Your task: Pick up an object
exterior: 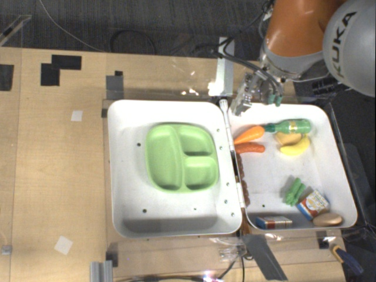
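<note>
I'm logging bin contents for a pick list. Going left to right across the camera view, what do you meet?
Green divided plate in the left bin → carrot → green bottle → small carton, these three in the right bin.

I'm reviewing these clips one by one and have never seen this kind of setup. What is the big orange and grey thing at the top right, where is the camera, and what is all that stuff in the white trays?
The picture comes from one fixed camera above the bench, looking down at a slant. The orange and grey machine is a KUKA robot arm reaching in from the right. Its hand hangs above the back edge of the right bin; nothing is visible between its fingers.

Two shallow white bins sit side by side. The left bin holds a green divided plate. The right bin holds small toy-like items: a carrot, a red-orange stick-shaped piece, a green bottle, a banana, a green leafy piece, a small printed carton, a tan rounded item and a marker-like tube.
</note>
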Controlling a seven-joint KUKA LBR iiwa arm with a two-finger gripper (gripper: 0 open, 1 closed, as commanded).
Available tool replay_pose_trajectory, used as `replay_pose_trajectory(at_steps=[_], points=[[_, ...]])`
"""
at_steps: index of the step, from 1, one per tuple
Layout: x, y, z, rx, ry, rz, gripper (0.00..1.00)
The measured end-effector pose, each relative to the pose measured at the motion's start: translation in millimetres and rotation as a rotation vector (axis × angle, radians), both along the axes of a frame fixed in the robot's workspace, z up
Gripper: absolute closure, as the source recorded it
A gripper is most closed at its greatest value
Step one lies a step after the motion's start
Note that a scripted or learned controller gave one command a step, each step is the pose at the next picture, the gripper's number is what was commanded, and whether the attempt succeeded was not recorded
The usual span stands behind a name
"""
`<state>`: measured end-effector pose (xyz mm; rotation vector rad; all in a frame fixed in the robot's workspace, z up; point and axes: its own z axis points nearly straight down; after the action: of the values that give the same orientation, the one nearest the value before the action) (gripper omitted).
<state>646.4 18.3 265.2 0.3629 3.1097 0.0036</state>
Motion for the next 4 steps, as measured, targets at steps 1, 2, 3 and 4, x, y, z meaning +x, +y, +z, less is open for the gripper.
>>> replay_pose_trajectory(at_steps=[1,2,3,4], points=[[-12,-62,-80,-0.004,0.004,0.313,1.00],[24,-75,-53,-0.003,-0.003,0.197,1.00],[27,-74,-39,-0.003,-0.016,0.200,1.00],[29,-73,-25,-0.004,-0.028,0.202,1.00]])
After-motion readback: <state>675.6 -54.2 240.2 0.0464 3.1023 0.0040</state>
